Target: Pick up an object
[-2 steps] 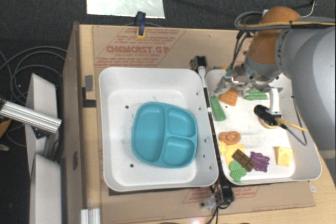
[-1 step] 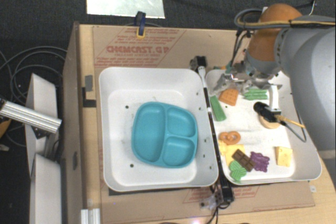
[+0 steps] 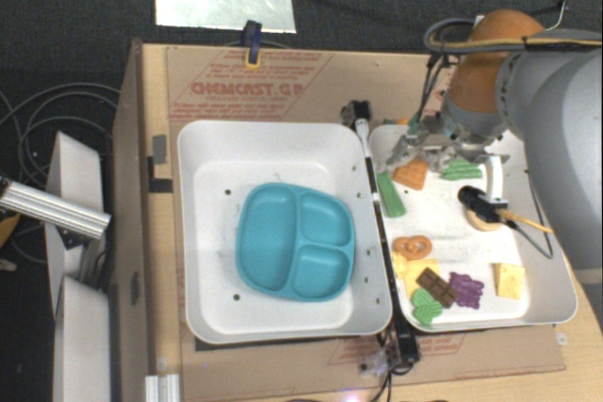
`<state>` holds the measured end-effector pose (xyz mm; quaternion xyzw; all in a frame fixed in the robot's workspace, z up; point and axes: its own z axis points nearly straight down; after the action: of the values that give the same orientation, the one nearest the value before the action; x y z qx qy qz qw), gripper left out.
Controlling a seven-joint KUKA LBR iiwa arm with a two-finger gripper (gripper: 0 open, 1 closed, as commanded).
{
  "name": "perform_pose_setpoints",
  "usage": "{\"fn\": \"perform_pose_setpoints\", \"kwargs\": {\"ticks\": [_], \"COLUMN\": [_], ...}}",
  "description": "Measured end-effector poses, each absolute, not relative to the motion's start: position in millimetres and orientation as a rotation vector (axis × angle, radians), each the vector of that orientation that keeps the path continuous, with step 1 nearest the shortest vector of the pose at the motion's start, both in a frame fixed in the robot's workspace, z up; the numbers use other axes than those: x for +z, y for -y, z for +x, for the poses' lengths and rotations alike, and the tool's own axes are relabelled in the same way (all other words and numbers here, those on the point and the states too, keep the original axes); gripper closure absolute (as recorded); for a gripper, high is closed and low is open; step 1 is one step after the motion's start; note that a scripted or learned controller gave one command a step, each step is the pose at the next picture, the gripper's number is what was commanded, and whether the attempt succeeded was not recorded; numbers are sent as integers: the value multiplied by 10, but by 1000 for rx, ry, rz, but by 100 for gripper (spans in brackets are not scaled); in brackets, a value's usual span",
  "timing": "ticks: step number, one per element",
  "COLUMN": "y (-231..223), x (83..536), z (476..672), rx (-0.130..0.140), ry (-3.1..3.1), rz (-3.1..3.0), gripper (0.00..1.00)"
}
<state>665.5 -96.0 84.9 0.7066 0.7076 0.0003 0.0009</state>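
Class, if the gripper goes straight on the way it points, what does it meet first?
Likely the orange piece, or the right bin floor beside it: the gripper points down between that and a green piece. Depth is unclear from this view.

Teal plate [image 3: 294,242]; white bin [image 3: 212,202]; purple grapes [image 3: 465,288]; yellow cheese [image 3: 510,281]; brown chocolate [image 3: 434,284]; orange pretzel [image 3: 412,247].

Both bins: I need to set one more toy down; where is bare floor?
Left bin: broad bare floor between the blue plate and the far wall, and along its left side. Right bin: one open patch between the orange ring, the black piece and the yellow wedge. Crowded under the hand and in the near left corner.
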Motion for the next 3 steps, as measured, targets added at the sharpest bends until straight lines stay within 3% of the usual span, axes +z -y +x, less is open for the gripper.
{"fn": "perform_pose_setpoints", "kwargs": {"ticks": [1, 2, 3], "y": [947, 866, 863], "x": [855, 848, 962], "z": [6694, 6571, 6585], "rx": [4, 0, 5], "ry": [-2224, -2224, -2225], "rz": [2215, 2217, 2213], "gripper": [0, 0, 100]}}
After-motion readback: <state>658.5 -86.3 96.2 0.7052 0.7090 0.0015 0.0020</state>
